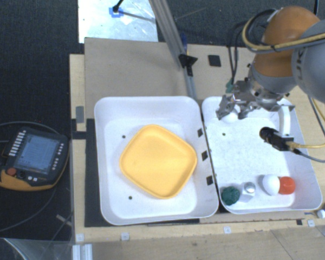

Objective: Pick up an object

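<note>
Hand (232,111) spread over right bin (244,151), white ball (270,184) inside, yellow plate (158,160) in left bin (109,145)

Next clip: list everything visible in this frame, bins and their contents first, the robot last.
left bin: 1, white, left side of the bench
right bin: 1, white, right side, next to the left bin
plate: 1, yellow, middle of the left bin
green object: 1, dark green, front left corner of the right bin
silver object: 1, grey, just right of the green object
white ball: 1, white, front of the right bin
orange object: 1, orange-red, against the white ball
handheld controller: 1, grey and yellow, on the floor left of the bench
arm: 1, grey with an orange band, from the right
gripper: 1, grey, over the right bin's rear left
</note>
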Motion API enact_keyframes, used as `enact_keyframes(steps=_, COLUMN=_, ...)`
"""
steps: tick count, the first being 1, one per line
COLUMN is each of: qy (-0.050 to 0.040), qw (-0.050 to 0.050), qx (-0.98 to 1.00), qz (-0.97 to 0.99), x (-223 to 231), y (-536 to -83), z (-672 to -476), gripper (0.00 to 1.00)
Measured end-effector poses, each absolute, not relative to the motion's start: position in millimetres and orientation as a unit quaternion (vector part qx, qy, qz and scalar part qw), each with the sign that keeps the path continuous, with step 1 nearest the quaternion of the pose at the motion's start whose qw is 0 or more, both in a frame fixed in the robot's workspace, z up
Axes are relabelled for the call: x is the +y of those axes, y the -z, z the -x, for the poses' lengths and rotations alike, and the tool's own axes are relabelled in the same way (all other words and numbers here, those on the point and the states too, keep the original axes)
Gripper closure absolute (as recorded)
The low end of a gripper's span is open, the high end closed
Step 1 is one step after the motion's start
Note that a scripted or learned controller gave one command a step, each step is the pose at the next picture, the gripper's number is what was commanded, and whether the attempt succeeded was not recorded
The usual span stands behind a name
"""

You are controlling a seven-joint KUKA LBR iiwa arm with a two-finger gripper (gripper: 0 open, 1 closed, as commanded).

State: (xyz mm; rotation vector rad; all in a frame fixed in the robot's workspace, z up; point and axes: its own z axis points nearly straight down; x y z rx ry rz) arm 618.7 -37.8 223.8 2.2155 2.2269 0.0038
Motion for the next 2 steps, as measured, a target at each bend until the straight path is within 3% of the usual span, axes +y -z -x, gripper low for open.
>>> enact_keyframes(steps=2, qy=-0.0002, qw=-0.001, qx=0.709, qz=-0.705, x=67.1, y=-225.2, z=-577.0, gripper=1.00)
